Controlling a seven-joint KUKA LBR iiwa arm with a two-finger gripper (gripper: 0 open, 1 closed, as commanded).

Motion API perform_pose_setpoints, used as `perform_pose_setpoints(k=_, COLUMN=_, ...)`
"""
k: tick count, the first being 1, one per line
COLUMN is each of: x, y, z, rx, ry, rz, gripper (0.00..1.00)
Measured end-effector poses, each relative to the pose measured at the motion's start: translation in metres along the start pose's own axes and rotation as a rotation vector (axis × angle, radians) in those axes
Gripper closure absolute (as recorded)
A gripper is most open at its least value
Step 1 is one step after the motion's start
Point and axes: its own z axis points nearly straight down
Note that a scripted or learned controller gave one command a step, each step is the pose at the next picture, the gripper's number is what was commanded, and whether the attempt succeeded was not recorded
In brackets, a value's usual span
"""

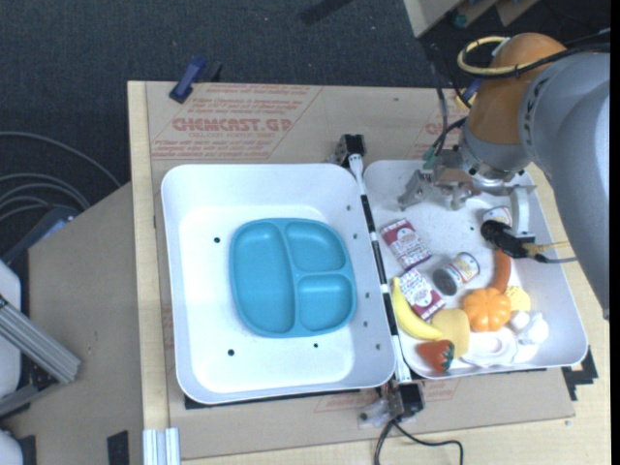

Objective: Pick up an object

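Observation:
The right bin point(572, 329) holds a heap of toy food: two red-and-white packets point(403, 241) point(422, 293), a small silver tin point(455, 274), a yellow banana point(415, 318), an orange pumpkin-like piece point(486, 306), a brown sausage point(501, 269), a red strawberry-like piece point(438, 355) and white pieces point(496, 347). My gripper point(436, 192) hangs over the far end of this bin, above bare floor just beyond the upper packet. Its fingers point(415, 188) stand apart, open, with nothing between them.
The left bin point(194, 337) carries a blue divided plate point(291, 276). A black clip point(351, 147) sits at the far end of the divider between the bins. Cables trail from the wrist point(494, 114) over the right bin's far right side. A blue object point(188, 79) lies beyond the bench.

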Motion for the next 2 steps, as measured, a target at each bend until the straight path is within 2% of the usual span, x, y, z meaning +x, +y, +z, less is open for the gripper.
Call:
perform_pose_setpoints(k=1, x=0.004, y=0.000, z=0.000, rx=0.000, ry=0.000, rz=0.000, gripper=0.00)
perform_pose_setpoints(k=2, x=0.012, y=-0.018, z=0.000, rx=0.001, ry=0.001, rz=0.001, gripper=0.00)
